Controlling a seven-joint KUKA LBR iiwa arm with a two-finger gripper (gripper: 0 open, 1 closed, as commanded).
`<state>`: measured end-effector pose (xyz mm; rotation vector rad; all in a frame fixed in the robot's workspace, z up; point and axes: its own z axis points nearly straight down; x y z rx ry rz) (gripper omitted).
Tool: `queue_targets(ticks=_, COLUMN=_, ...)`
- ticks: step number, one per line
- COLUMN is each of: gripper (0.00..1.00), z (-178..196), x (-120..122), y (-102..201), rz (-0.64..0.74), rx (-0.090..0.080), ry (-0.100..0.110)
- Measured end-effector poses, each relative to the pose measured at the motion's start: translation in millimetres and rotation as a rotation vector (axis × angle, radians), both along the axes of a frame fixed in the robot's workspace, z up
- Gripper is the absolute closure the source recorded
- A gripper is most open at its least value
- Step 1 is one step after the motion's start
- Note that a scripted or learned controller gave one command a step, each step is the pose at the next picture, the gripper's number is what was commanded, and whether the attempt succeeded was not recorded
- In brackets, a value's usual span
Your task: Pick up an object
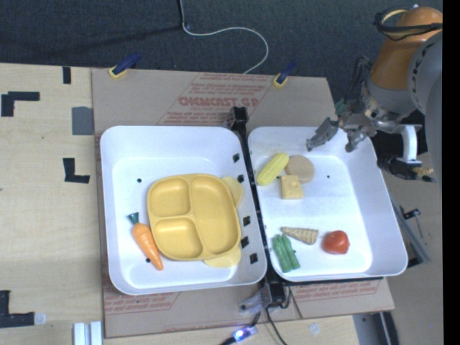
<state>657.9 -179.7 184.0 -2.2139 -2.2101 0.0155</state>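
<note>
Green vegetable (285, 253) in right bin (374, 192), well apart from open end effector (332, 139).

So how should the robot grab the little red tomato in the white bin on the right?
Probably from straight above, closing the fingers across the middle of the small round red tomato. It is rounded, so its widest part gives the surest hold. It sits apart from the pale cone-shaped piece beside it, leaving room around it. The two-finger gripper is open above the right white bin's far edge.

robot lab | white bins (180, 139) of toy food | cardboard-covered bench (208, 99) | loose cable (223, 31)
</note>
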Motion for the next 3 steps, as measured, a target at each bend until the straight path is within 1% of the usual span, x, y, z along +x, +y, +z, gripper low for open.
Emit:
queue_targets(ticks=1, gripper=0.00, z=10, x=3, y=0, rz=0.003, rx=-0.003, ry=-0.015)
queue_targets(ticks=2, gripper=0.00, z=-54, x=5, y=2, rz=0.005, rx=-0.002, ry=-0.009)
queue_targets(ticks=3, gripper=0.00, z=-101, x=5, y=4, rz=0.005, rx=-0.001, ry=-0.015)
